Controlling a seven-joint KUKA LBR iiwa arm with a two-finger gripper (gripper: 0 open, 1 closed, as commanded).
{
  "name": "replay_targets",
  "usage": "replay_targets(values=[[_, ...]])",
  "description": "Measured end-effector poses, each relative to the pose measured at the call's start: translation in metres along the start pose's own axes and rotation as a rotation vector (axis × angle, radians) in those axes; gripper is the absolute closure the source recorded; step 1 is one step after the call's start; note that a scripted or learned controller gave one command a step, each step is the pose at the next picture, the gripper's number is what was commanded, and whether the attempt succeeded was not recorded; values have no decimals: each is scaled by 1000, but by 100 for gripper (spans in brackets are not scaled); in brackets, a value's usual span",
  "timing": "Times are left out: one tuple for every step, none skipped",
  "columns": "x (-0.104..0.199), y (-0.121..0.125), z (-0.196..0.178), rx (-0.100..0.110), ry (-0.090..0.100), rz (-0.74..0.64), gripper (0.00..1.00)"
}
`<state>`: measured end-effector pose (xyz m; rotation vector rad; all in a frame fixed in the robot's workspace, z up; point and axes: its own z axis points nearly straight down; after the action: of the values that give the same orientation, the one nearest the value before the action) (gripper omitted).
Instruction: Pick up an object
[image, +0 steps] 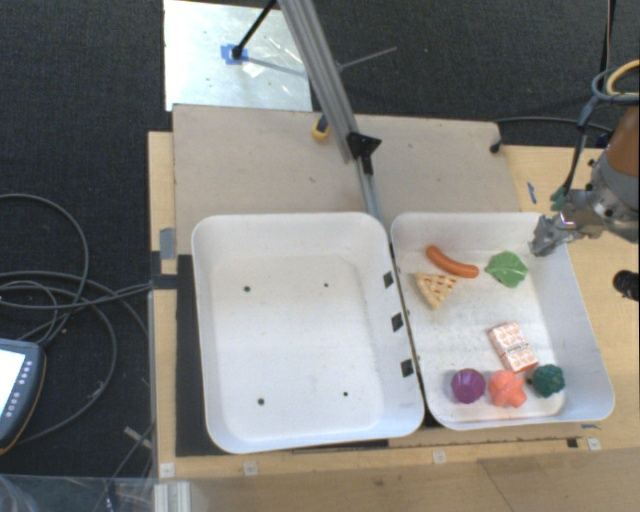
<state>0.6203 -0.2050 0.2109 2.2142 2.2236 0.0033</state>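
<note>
The right bin (575, 300) holds several toy foods: an orange sausage (452, 262), a tan waffle wedge (436, 289), a green leaf (507, 268), a pink wafer block (512, 346), a purple ball (467, 385), an orange piece (508, 389) and a dark green broccoli (547, 379). My gripper (545, 240) hangs at the bin's far right rim, just right of the green leaf and apart from it. Nothing shows between its fingers.
The left bin (215, 300) sits beside the right one, with black clips (397, 321) along the shared edge. A slanted metal pole (330, 80) rises behind the bins. Cables (60, 300) and a pendant (15, 385) lie left of the bench.
</note>
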Motion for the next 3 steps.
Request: replay_targets(values=[[52, -6, 5, 4, 3, -5, 100], [106, -7, -10, 2, 3, -7, 100], [160, 4, -9, 1, 3, -7, 100]])
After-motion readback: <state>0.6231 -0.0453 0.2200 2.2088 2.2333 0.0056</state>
